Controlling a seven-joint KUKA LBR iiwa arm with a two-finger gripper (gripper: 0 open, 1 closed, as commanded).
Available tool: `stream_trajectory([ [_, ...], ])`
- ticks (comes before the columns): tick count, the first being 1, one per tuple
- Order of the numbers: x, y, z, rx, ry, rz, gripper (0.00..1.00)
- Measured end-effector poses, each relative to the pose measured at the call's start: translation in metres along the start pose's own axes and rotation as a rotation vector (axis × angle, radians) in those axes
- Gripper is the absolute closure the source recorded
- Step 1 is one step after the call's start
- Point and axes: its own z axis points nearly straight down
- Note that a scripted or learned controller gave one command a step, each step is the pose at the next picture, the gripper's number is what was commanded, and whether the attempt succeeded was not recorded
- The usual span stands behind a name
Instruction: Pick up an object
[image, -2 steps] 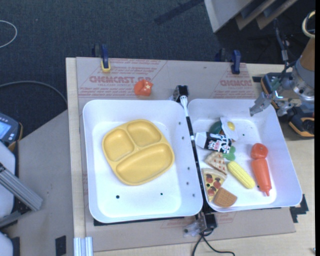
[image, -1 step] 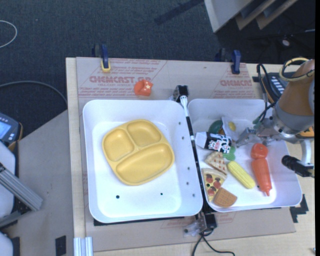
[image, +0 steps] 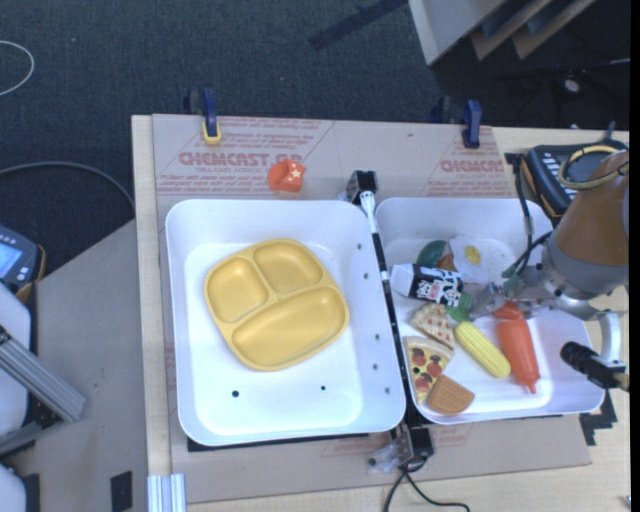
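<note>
The right bin (image: 470, 208) holds several toy foods: a black-and-white milk carton (image: 430, 285), a yellow corn cob (image: 482, 348), an orange carrot (image: 518, 345), a pizza slice (image: 425, 365), a brown cookie (image: 450, 395), a fried egg (image: 470, 255) and a green piece (image: 433, 252). My gripper (image: 492, 297) is low inside this bin, just right of the carton and above the top ends of the corn and carrot. The wrist hides how its jaws stand, and I see nothing lifted.
The left bin (image: 180, 300) holds a yellow divided plate (image: 275, 302). A small red toy (image: 286, 176) lies on the board behind that bin. Blue clamps (image: 209, 105) (image: 471, 112) grip the board's far edge. The arm's orange band (image: 592, 225) hangs over the right bin's right side.
</note>
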Motion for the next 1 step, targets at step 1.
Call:
stream_trajectory([
  [1, 0.0659, -0.0642, -0.0729, -0.01, 0.0, -0.006, 0.0],
])
